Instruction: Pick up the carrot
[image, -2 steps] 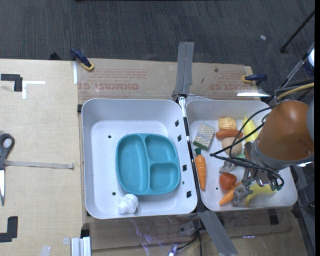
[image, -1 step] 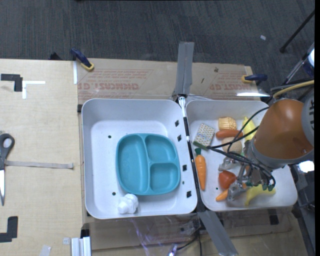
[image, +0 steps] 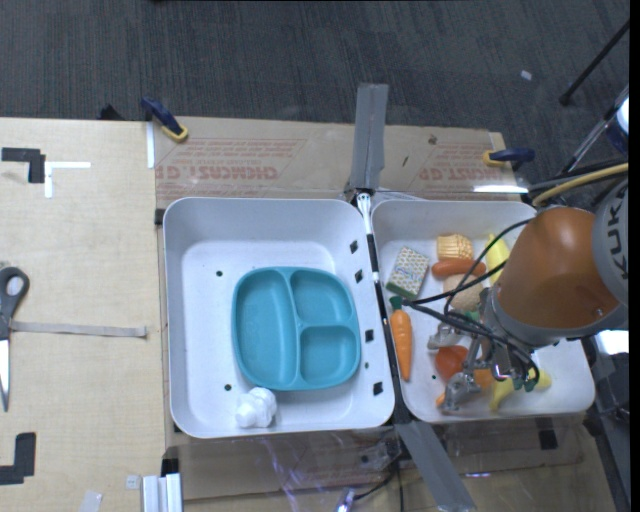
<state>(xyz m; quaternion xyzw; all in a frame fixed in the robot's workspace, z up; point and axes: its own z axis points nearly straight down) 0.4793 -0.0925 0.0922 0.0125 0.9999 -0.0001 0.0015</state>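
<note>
Camera view: carrot (image: 401, 343) orange w/ green top, lying lengthwise in right bin (image: 570, 398); pincer (image: 478, 378) state unclear.

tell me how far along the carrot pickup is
Done: little. The carrot lies loose on the floor of the right bin, by its left wall. In hand: the arm is over that bin, its pincer low among other toy food to the right of the carrot, apart from it. Left: move over the carrot, grasp it and lift.

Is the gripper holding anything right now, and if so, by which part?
Cannot tell: the gripper sits low among cluttered items. The carrot lies apart, ungrasped.
</note>
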